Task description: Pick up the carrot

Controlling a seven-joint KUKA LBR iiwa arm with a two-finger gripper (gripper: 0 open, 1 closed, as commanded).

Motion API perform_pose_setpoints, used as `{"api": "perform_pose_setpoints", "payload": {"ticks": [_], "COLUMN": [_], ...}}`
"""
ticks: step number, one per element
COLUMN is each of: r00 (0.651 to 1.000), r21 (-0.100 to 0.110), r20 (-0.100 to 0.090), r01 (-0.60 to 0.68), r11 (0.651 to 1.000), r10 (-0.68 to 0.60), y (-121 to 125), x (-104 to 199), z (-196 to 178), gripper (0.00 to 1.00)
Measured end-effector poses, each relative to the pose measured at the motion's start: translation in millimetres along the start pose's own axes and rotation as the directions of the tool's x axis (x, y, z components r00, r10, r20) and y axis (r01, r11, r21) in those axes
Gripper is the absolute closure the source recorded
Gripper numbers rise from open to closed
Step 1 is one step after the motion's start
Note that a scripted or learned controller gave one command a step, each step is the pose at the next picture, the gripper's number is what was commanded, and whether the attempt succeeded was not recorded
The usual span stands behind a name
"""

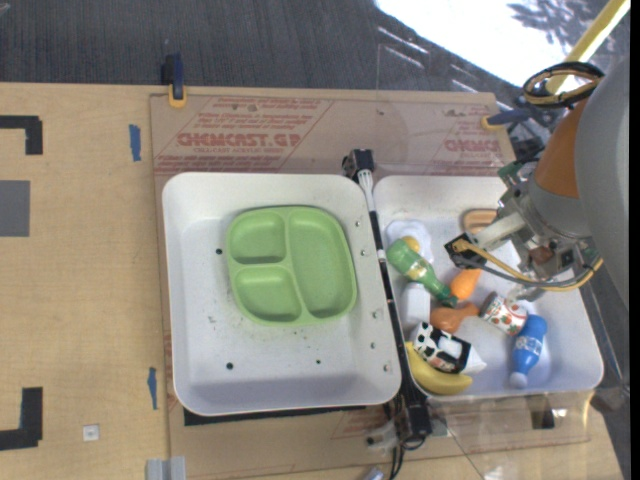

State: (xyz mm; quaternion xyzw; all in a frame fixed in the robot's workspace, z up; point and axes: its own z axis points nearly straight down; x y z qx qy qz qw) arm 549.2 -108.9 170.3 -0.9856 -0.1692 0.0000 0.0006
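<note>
The carrot (462, 288) is an orange piece lying in the middle of the right bin (585, 353), with a darker orange end toward the front. A green bottle-shaped toy (418, 265) touches its left side. My gripper (535, 273) hangs over the right part of that bin, just right of the carrot and slightly above it. The wrist and cables hide its tips. Nothing can be seen held in it.
A red-and-white can (506, 315) and a blue bottle (527, 348) lie right of the carrot, below the gripper. A cow-patterned toy (442, 346) and a banana (440, 376) sit at the front. The left bin (190, 298) holds a green divided plate (290, 265).
</note>
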Motion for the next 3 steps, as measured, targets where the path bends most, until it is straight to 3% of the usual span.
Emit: {"api": "perform_pose_setpoints", "payload": {"ticks": [1, 2, 3], "r00": [0.984, 0.986, 0.999], "r21": [0.001, -0.002, -0.003], "r20": [0.001, 0.002, -0.005], "r01": [0.178, 0.17, 0.051], "r11": [0.984, 0.986, 0.999], "r10": [-0.178, -0.169, -0.051], "y": [-20.0, 13.1, -9.3], "x": [-8.8, 50.0, -3.2], "z": [74.4, 82.1, 80.9], "gripper": [0.0, 0.0, 0.0]}}
